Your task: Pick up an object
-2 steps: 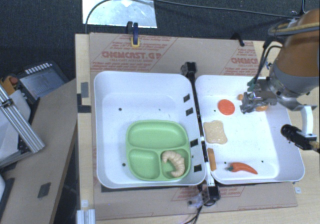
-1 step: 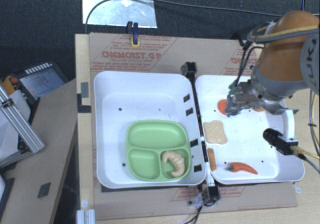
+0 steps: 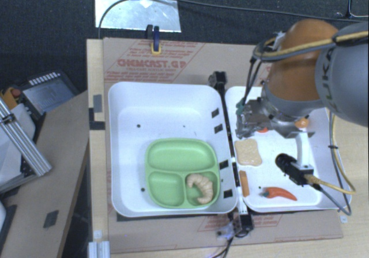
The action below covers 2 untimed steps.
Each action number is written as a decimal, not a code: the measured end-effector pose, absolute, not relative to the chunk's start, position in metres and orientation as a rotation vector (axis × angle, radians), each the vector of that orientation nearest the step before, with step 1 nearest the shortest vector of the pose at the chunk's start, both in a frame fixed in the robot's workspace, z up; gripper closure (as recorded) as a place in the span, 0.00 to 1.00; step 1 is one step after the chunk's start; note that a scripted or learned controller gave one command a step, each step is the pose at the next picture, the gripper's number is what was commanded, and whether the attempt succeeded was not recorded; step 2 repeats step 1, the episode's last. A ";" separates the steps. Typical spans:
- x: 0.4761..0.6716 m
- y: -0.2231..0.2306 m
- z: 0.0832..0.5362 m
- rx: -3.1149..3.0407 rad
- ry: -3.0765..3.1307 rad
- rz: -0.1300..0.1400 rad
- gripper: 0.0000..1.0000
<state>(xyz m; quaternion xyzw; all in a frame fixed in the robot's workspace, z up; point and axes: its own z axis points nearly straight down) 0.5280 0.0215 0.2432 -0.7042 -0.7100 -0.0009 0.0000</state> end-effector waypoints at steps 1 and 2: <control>0.514 0.073 0.246 -2.211 -2.230 -0.002 1.00; 0.514 0.073 0.246 -2.211 -2.230 -0.002 1.00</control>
